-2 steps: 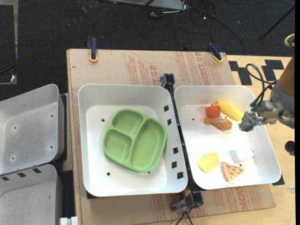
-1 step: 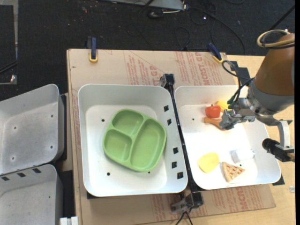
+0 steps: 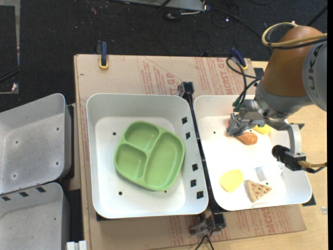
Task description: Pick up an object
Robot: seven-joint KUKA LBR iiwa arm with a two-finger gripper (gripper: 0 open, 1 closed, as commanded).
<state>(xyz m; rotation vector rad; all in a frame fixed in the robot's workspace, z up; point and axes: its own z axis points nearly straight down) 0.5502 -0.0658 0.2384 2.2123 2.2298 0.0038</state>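
Gripper (image 3: 238,127) is down in the far part of the right bin (image 3: 218,202), just left of an orange piece (image 3: 248,138); whether it touches is unclear. Finger spacing cannot be told from this angle. Nothing is seen between the fingers, so no pick is confirmed. Other candidates lie nearer: a yellow disc (image 3: 231,180) and a pizza slice (image 3: 258,190). Judged stage: approach made; grasp and lift remain.

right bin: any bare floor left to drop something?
Yes. The right bin has bare floor along its left wall, between the wall and the yellow disc, and up toward its top-left corner. Crowded: gripper over the orange piece, and the lower right by the pizza slice.
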